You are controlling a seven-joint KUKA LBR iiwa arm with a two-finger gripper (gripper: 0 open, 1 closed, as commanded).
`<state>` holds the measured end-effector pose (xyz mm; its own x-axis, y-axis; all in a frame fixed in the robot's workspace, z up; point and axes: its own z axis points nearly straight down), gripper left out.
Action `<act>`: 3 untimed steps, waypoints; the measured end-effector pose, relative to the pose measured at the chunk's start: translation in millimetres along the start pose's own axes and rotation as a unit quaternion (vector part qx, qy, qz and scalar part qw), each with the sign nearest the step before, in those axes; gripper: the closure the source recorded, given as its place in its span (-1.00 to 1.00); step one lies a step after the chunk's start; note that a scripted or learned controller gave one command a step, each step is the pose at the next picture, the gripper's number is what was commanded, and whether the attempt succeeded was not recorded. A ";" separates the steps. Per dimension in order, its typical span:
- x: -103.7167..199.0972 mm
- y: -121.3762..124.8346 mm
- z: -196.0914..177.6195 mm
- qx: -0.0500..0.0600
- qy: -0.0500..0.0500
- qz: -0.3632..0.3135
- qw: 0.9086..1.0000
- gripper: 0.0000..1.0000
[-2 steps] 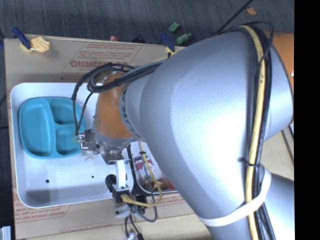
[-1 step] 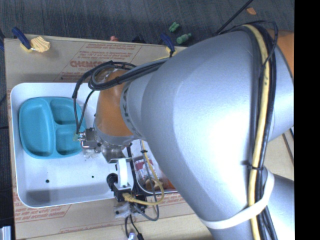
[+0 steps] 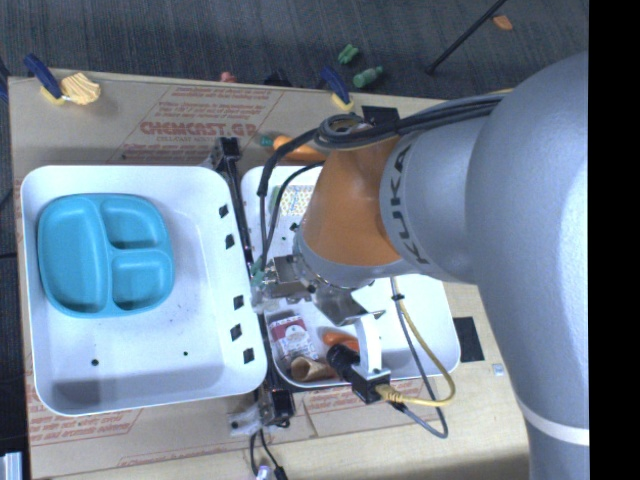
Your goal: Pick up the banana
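Grey arm (image 3: 480,198) hung over the right bin (image 3: 432,313). Whether its gripper (image 3: 288,280) was spread or closed could not be told.

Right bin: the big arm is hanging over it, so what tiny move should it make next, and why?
Probably a short lift straight up. The arm covers most of the right bin. Past it I can see a red-and-white packet, an orange thing and a brown thing, none of them long and yellow. Rising should uncover more of the bin for the search.
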<state>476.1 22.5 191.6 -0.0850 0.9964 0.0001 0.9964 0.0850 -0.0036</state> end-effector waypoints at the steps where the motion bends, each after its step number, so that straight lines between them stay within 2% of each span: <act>1: 80.7 6.4 -0.2 0.000 0.000 -0.001 1.000 1.00; 2: 145.8 11.5 40.5 0.002 0.000 -0.082 0.997 1.00; 3: 4.6 0.5 -6.9 0.000 0.000 -0.023 1.000 1.00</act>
<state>476.3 27.2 198.6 -0.1299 0.9915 -0.0003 0.9915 0.1299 -0.0027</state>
